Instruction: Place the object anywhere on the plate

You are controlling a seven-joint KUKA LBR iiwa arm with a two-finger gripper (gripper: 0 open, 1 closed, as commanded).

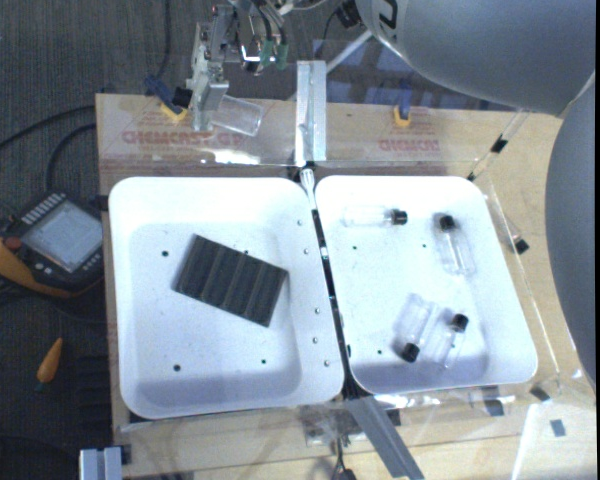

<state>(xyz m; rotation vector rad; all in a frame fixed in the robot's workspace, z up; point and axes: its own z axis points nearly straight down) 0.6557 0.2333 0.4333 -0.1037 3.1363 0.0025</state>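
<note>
A dark grey ribbed plate (230, 280) lies flat in the left white bin (140, 218), a little left of the bin's middle. My gripper (208, 118) hangs high above the bench's far edge, beyond the left bin's back rim. It is shut on a clear vial (244, 116), which sticks out to the right of the fingers and lies roughly level. Several more clear vials with black caps lie in the right bin (500, 258): one near the back (373, 216), one at the right (454, 246), and a pair near the front (425, 330).
A metal post (310, 108) stands at the back between the two bins. Orange clamps (168, 96) (405, 118) sit on the wooden back board. A teach pendant (55, 240) lies on the floor to the left. The arm's grey body (480, 28) fills the upper right.
</note>
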